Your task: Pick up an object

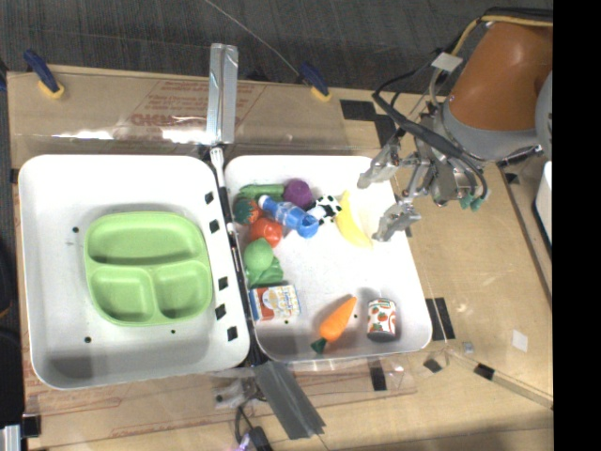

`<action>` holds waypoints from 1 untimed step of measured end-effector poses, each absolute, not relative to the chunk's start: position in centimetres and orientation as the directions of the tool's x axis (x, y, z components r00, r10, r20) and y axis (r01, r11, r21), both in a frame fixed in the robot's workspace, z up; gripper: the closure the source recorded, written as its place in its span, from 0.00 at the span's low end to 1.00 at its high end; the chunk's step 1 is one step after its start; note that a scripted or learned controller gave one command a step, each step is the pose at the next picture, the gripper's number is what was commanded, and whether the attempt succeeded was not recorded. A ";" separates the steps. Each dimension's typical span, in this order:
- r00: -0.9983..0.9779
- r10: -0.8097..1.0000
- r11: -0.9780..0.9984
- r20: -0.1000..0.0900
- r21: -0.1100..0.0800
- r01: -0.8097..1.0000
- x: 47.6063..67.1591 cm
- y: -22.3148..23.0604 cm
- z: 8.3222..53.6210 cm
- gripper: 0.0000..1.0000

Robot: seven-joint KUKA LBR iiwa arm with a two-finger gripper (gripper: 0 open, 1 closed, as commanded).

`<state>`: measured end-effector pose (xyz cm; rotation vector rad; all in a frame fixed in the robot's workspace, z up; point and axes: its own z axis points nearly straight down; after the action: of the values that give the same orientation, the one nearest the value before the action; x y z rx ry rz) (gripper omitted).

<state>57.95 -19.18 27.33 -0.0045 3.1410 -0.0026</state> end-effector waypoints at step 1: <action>-0.991 -0.137 0.991 0.011 0.006 -0.137 61.6 -20.2 14.4 0.00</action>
<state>61.57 -20.17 14.43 -0.2165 3.1456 0.0080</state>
